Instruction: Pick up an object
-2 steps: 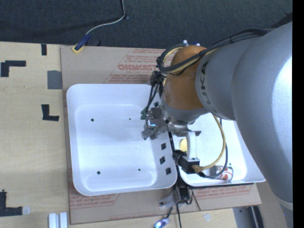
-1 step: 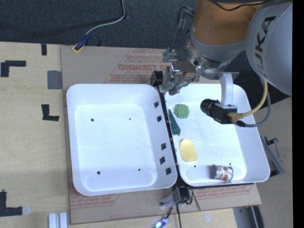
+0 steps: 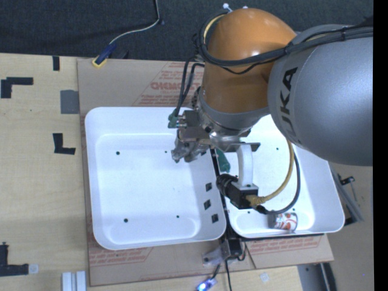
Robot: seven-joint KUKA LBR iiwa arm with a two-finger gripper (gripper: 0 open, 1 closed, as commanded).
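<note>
Your arm [image 3: 321, 96] reaches in from the right, and its claw [image 3: 185, 144] hangs over the right-hand part of the left bin [image 3: 145, 193], close to the wall it shares with the right bin [image 3: 318, 193]. You cannot tell whether the claw is released or clenched: it shows as a dark grey cluster seen from above, and nothing can be made out in its grip.

The one clear candidate to pick is a small crumpled red-and-white thing [image 3: 284, 221] lying in the near corner of the right bin, well apart from the claw. To do this step well, I would say bring the claw across the shared wall, centre it straight above that thing, and come down with enough clearance from the bin's rim, since the corner leaves little room on two sides. Lift only once the thing sits squarely in the grip.

Much is hidden from you. The orange band [image 3: 242, 35] and the grey body cover most of the right bin, so other things may lie beneath. A green sliver [image 3: 222, 160] shows near the shared wall; whether it is a loose thing or part of the rig is unclear.
</note>
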